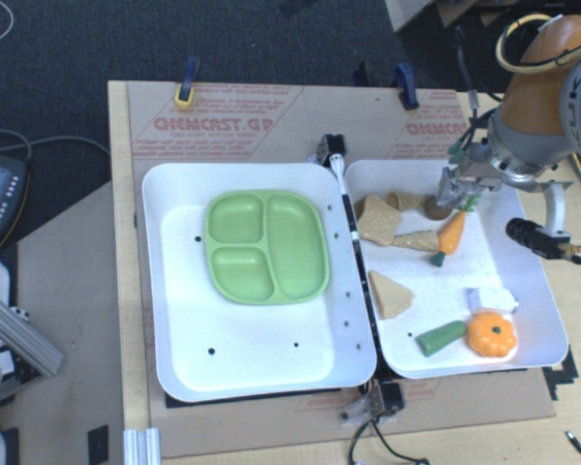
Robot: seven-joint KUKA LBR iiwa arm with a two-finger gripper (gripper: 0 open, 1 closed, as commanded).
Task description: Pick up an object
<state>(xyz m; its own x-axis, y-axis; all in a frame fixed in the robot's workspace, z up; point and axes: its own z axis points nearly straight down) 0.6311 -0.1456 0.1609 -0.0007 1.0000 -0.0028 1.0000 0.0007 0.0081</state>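
My gripper (pixel 459 196) hangs low over the far part of the right bin (pixel 540 289), just above the top end of an orange carrot (pixel 451 233) that lies slanted on the bin floor. A brown round piece (pixel 437 206) sits right beside the gripper on its left. Tan bread-like slices lie nearby: one at the far left of the bin (pixel 378 221), a thin wedge (pixel 416 241) next to the carrot, and a triangle (pixel 391 294) nearer the front. An orange pumpkin (pixel 491 335), a green stick (pixel 440 337) and a small white block (pixel 492 299) rest at the front right.
The left bin (pixel 174 289) holds a green divided plate (pixel 267 247). A black-edged divider (pixel 353 250) runs between the two bins. Blue and yellow clamps (pixel 185 83) grip the cardboard sheet's far edge.
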